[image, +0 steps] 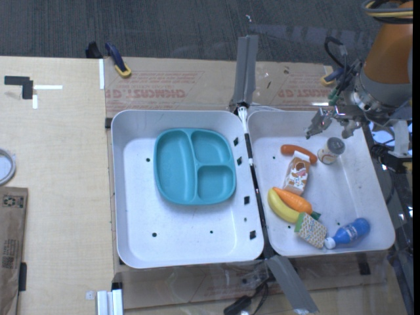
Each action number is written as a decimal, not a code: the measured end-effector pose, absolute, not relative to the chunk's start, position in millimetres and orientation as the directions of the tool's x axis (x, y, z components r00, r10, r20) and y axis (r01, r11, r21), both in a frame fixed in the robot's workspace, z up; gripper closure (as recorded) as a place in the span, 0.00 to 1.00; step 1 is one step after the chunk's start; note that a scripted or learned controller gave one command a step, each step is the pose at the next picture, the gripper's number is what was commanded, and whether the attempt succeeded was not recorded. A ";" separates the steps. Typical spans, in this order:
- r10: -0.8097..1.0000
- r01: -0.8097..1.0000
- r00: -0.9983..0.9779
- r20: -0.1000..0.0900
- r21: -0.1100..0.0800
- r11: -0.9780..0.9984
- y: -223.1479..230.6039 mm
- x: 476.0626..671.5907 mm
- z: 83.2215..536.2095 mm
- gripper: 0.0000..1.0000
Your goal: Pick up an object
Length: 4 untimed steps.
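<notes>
While the arm (pixel 387 51) reaches in from your right, its tool (pixel 335 122) hangs over the far edge of the right bin (pixel 367 176); you cannot tell how wide it stands, and nothing shows between its tips. Just below it lie a small can (pixel 331 149) and an orange sausage (pixel 298 151), then a snack packet (pixel 297 175), carrot (pixel 293 200), banana (pixel 282 207), patterned pouch (pixel 311 230) and blue bottle (pixel 348 232). Your left bin (pixel 131 228) carries a teal divided plate (pixel 195 166).
</notes>
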State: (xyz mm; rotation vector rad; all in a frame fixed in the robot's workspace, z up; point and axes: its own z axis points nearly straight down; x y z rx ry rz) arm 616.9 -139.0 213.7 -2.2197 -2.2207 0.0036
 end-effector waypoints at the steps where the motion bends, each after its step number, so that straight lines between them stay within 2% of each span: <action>1: 1.000 1.000 0.002 -0.001 0.002 -0.002 -188.6 613.0 117.7 0.00; 2: 1.000 1.000 -0.028 -0.001 -0.001 0.028 -147.2 611.2 92.0 0.00; 3: 1.000 1.000 -0.025 -0.001 0.000 0.025 -148.2 611.4 101.6 1.00; 4: 0.999 0.999 0.034 -0.001 0.001 -0.034 -74.4 644.3 221.4 1.00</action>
